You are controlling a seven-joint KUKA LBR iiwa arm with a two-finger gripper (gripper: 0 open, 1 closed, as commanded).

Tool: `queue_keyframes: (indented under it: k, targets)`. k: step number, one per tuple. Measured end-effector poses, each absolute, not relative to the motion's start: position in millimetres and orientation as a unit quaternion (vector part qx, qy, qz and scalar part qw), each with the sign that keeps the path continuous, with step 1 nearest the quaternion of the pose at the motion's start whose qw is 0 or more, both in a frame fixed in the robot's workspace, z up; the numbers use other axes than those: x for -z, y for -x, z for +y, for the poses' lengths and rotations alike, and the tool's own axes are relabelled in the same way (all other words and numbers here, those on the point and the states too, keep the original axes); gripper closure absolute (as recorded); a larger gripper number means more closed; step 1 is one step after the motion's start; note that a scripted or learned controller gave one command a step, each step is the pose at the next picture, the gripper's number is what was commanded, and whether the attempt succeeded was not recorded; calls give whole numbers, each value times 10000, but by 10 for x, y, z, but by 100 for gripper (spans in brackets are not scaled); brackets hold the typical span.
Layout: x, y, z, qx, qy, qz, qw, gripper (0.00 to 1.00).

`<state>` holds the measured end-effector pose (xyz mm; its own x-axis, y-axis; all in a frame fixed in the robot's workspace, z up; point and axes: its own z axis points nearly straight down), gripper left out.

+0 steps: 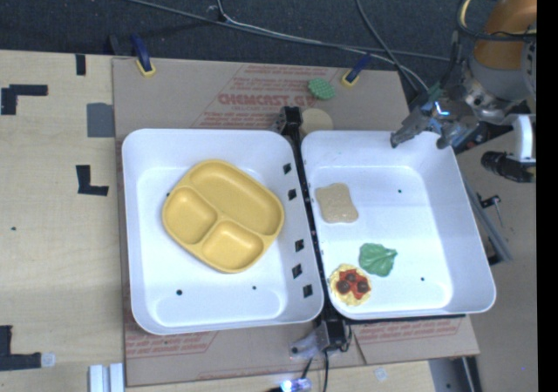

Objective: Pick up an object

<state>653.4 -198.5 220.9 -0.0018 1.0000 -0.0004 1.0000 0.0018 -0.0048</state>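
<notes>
The end effector (423, 131) sits above the far right corner of the right shallow white bin (453, 207), at roughly one o'clock from that bin's centre. Its two fingers are spread apart, nothing between them. The grey arm with orange band (506, 16) enters from the right, wrist angled down and leftward.

Objects in the right bin: a flat beige bread-slice-shaped piece (336, 204) at nine o'clock from bin centre; a green leaf-shaped piece (377, 258) at six o'clock; a round yellow piece with red and dark toppings (350, 285) just beside the leaf, toward seven o'clock, near the bin's front left corner. All three lie flat, well apart from the end effector.

The left shallow white bin (148, 294) carries a yellow three-compartment plastic tray (223, 215), lying diagonally at bin centre.
</notes>
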Motion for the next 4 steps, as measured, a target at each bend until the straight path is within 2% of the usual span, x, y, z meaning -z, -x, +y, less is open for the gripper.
queue_keyframes:
  k: [1, 2, 3, 4]
  targets:
    - [-1646, -6614, -2023, -22, 7064, -7078, 18, 0]
    - [-1027, -6527, -2006, -24, 7064, -7078, 24, 0]
    - [-1174, -6548, -2004, -10, 7058, -7084, -5, 100]
    - [-1813, -6579, -1976, 13, 7064, -7078, -26, 100]
